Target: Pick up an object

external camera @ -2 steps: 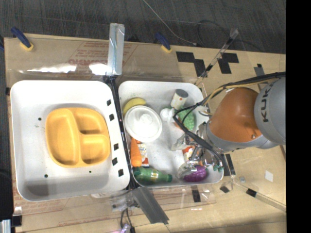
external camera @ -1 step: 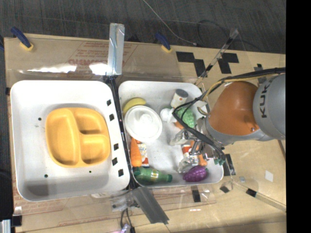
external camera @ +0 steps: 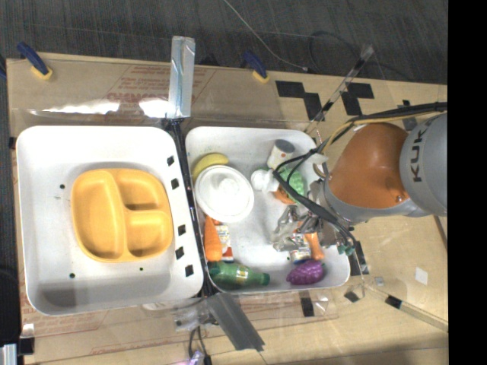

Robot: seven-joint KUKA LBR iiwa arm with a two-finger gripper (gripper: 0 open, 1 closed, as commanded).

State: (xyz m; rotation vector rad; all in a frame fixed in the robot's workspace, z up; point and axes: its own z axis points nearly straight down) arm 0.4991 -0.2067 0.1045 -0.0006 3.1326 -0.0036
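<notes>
Arm: it reaches in from the right and bends down over the right bin, likely to try for one of the toys there.
Gripper: it is low in the right bin, in the crowd of small things near the front. I cannot tell its state, because the metal parts and the toys mix together.
Things to pick: they all sit in the right bin. There is a white bowl, a yellow fruit behind it, a carrot, a green bottle, purple grapes and a white cup.
Nearest thing: a small orange piece lies just beside the gripper. I cannot say if it is touched or held.
Left bin: it holds a yellow tray with three parts, well apart from the arm.
Why so packed: the toys lie jumbled, likely dropped in, so many touch each other.
Hard to see: cables and the arm cover a green thing and more behind them.
Counter: brown board under both bins.
</notes>
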